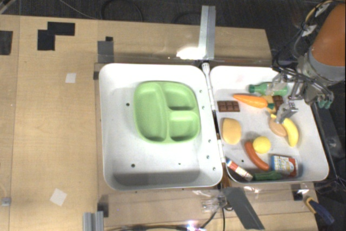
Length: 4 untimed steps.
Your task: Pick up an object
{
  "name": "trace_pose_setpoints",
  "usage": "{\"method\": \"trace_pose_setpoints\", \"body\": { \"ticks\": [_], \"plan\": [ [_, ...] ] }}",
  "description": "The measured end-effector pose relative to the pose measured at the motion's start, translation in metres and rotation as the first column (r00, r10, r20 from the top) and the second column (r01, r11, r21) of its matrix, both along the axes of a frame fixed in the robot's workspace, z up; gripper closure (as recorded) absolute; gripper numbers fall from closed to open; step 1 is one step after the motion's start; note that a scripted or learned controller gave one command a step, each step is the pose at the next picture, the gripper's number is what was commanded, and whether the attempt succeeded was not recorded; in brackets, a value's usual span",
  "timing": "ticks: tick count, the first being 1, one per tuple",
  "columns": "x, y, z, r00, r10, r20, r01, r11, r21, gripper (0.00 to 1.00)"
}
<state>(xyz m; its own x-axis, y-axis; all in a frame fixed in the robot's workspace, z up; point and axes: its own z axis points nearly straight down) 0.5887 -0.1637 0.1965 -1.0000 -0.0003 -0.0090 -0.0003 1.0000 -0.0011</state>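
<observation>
**Toy banana looks light, smooth and curved**

In the right bin (pixel 319 170), the banana (pixel 292 132) lies near the far-right wall; pinching across its middle looks safest, since it may roll. The hand (pixel 285 111) hovers just beyond; whether spread or pressed together, I cannot tell

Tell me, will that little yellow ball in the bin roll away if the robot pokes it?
Probably yes. The yellow ball looks round, so a nudge would likely send it rolling. It can't go far, though: the red sausage lies right against it and the banana is nearby. Its smooth, curved surface might also slip from the gripper.
</observation>
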Motion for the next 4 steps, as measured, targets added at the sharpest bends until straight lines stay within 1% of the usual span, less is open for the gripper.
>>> {"method": "trace_pose_setpoints", "body": {
  "ticks": [1, 2, 3, 4],
  "plan": [
    [-0.081, 0.039, -0.101, 0.981, 0.193, 0.002, -0.193, 0.981, -0.003, 0.00],
    [-0.023, 0.070, -0.106, 0.991, 0.136, 0.009, -0.136, 0.991, -0.003, 0.00],
    [0.006, 0.058, -0.107, 0.982, 0.186, 0.006, -0.186, 0.982, -0.003, 0.00],
    [0.011, 0.060, -0.091, 0.981, 0.191, 0.023, -0.191, 0.981, -0.007, 1.00]
  ]
}}
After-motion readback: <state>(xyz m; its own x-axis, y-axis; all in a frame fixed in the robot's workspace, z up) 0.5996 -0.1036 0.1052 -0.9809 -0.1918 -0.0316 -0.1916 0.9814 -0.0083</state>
